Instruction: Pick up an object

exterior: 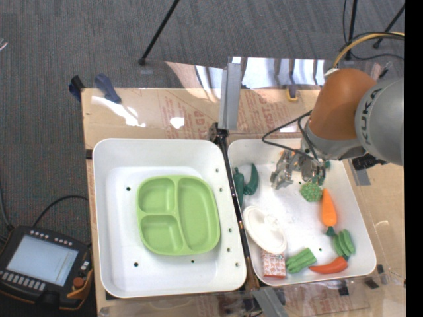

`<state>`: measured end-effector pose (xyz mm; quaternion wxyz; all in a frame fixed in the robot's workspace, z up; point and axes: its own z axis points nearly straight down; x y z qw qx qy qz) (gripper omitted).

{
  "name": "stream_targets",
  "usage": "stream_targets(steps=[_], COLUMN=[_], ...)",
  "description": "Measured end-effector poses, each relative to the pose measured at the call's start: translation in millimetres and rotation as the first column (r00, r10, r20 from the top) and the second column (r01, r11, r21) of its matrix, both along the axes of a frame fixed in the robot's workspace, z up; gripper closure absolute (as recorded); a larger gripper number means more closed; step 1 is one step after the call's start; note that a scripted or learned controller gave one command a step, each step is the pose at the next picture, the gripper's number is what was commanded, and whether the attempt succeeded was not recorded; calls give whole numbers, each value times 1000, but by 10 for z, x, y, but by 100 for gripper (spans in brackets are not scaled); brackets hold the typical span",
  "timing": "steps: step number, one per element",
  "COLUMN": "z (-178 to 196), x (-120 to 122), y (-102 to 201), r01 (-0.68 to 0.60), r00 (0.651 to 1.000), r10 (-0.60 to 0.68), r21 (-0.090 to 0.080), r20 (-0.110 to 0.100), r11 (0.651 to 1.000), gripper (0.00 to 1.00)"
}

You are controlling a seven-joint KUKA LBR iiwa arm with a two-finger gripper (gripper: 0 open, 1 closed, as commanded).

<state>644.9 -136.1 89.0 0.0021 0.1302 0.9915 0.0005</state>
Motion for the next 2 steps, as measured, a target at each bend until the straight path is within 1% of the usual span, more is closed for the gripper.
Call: stream_targets(steps=[1,2], z=[-11,856], x=[-274,-289], y=[-211,515], r01=[282,247], r00=[959,969], r10=[-282,-247], r21=[0,3], r20=[-5,8], r11=[959,969], gripper=[100,100])
